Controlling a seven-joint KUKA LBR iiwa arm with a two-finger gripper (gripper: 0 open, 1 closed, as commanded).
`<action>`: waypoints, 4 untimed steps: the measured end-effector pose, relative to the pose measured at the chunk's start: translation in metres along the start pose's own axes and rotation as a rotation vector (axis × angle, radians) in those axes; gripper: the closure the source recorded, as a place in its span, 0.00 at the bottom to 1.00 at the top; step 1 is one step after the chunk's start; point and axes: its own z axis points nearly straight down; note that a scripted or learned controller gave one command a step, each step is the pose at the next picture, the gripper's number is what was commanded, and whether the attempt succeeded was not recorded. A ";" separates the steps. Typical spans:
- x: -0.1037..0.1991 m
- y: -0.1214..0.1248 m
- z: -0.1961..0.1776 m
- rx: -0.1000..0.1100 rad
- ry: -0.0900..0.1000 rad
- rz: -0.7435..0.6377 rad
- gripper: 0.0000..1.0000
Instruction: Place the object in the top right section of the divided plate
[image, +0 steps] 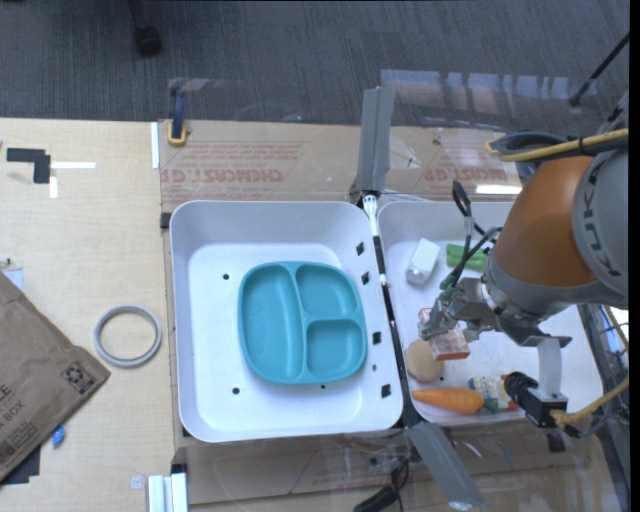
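The divided plate (300, 322) was teal in a white bin (200, 330); the carrot (449, 400) was orange, like the arm's band (545, 225).

Divided plate (300, 322) in left bin (190, 300); carrot (448, 399), probably, in right bin (400, 235).

Bright, even overhead light; soft shadows inside the 2 white bins (185, 330), faint glare on their rims, focus sharp.
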 end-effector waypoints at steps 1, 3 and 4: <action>0.048 -0.005 0.000 0.002 0.000 -0.298 1.00; 0.067 -0.006 0.000 0.001 -0.001 -0.169 1.00; 0.101 -0.009 0.000 0.002 -0.001 -0.320 1.00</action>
